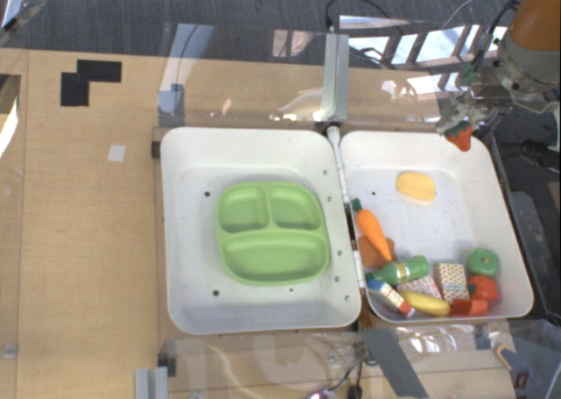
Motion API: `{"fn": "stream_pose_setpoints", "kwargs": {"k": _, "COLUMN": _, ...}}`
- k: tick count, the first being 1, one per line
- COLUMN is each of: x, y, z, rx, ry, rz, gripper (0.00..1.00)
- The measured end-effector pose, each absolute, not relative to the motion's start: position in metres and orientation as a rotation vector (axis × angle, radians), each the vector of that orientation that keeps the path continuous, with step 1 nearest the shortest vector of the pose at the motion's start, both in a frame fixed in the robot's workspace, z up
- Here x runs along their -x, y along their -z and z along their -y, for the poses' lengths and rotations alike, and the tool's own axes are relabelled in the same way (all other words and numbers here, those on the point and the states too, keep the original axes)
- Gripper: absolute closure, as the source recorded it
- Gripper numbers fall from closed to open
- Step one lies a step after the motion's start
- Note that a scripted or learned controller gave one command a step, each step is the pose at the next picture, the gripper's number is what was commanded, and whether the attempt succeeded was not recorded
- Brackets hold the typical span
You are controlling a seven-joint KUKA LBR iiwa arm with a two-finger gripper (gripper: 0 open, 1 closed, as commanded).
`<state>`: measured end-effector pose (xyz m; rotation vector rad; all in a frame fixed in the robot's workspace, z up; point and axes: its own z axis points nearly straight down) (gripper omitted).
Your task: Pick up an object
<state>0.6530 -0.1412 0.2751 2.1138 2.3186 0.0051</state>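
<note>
The grey arm with its orange band (536, 16) reaches in from the upper right, its wrist bent down toward the far right corner of the right-hand shallow white bin (456, 160). The gripper (459, 132) hangs just over that bin's back rim, and a small red-orange piece (461, 139) shows at its tip, apparently pinched there; it is too small to identify, and whether it is truly held cannot be told with certainty.

Below the gripper, in the open far half of the right bin, lies a pale yellow rounded toy (416, 187), apart from everything else. The remaining toys crowd the near edge: an orange plastic carrot with a green top (372, 227) leaning along the divider side, a green bottle-shaped toy (401, 270) lying on its side, a yellow banana (426, 303), a small patterned carton (452, 281), a green round toy (482, 262) and a red tomato-like toy (482, 289) in the near right corner. These touch or overlap one another.

The left-hand white bin (188, 213) holds a light green plastic divided tray (273, 232) with three compartments, lying flat in the middle. Both bins sit side by side on the wooden table (79, 239), with a metal post (336, 73) standing behind their shared edge and cables (386, 51) trailing across the back.
</note>
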Motion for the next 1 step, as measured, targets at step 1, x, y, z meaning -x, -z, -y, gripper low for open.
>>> {"fn": "stream_pose_setpoints", "kwargs": {"k": 1, "x": -0.6664, "y": -0.2396, "z": 0.0958, "rx": -1.933, "ry": -0.007, "rz": -2.469, "gripper": 1.0}}
